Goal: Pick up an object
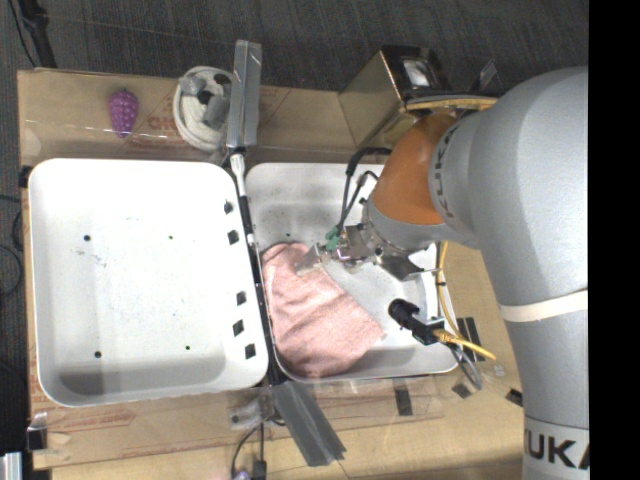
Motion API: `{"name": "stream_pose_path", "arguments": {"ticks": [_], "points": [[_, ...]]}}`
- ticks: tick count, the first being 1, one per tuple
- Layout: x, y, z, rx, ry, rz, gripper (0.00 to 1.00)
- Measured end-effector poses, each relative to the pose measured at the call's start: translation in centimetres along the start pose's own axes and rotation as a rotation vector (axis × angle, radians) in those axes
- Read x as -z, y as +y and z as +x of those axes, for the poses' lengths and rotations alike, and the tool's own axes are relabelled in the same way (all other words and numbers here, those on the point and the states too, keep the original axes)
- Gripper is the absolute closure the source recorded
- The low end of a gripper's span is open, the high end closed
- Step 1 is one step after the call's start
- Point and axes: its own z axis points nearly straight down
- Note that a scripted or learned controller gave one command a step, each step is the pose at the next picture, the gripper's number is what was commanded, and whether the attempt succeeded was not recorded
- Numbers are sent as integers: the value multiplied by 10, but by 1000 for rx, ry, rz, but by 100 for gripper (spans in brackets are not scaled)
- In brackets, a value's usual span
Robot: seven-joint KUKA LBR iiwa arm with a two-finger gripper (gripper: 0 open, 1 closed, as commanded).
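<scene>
Jaws (pixel 322 251) low over the right bin (pixel 300 183), at the upper edge of the pink cloth (pixel 315 308); their spread cannot be told. Cloth lies unlifted; the pick remains undone.

The bench (pixel 300 108) is a brown, cardboard-coloured surface carrying two shallow white bins side by side. The left bin (pixel 60 268) occupies the left half. The right bin (pixel 300 183) touches it along a shared central edge. On the far strip of the bench, beyond the left bin, a small purple object (pixel 123 111) lies near the left corner. A white coiled item (pixel 203 106) lies to its right, close to the bins' junction.
</scene>
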Motion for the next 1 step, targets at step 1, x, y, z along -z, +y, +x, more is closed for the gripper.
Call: {"name": "stream_pose_path", "arguments": {"ticks": [1], "points": [[0, -53, -45, 50, 0, 0, 0]]}}
